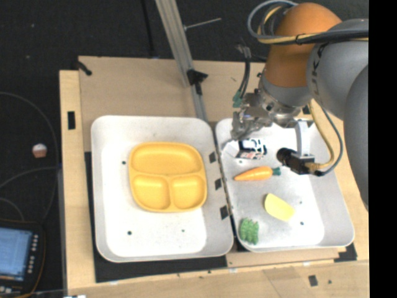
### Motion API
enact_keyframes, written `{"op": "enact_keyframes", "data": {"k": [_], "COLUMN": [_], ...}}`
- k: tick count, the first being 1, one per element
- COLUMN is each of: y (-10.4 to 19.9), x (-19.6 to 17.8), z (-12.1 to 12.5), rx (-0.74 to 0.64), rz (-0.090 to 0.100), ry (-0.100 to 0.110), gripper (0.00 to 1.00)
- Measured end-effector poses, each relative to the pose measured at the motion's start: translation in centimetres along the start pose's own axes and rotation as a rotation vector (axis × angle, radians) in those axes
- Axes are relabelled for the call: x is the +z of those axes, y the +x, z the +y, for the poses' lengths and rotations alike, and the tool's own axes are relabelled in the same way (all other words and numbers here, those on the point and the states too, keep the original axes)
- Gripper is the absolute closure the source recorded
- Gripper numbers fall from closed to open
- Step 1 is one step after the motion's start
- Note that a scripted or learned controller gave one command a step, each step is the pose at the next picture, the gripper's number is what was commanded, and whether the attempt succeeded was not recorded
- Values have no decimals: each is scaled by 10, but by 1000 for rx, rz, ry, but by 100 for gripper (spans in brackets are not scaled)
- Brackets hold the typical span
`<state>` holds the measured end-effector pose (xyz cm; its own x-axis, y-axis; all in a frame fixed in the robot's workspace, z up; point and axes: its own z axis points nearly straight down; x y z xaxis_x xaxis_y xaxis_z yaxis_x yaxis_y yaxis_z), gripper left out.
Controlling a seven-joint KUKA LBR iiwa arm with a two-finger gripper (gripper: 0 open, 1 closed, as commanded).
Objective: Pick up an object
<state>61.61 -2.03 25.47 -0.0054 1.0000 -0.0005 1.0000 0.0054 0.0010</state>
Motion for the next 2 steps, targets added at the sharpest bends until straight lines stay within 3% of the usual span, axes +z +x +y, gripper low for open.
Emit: {"op": "enact_keyframes", "data": {"k": [1,2], "y": [48,97], "x": [14,3], "z": [15,35], "rx": [0,-2], "rz": [0,2], "ry": [-1,-2], "gripper": [100,100]}}
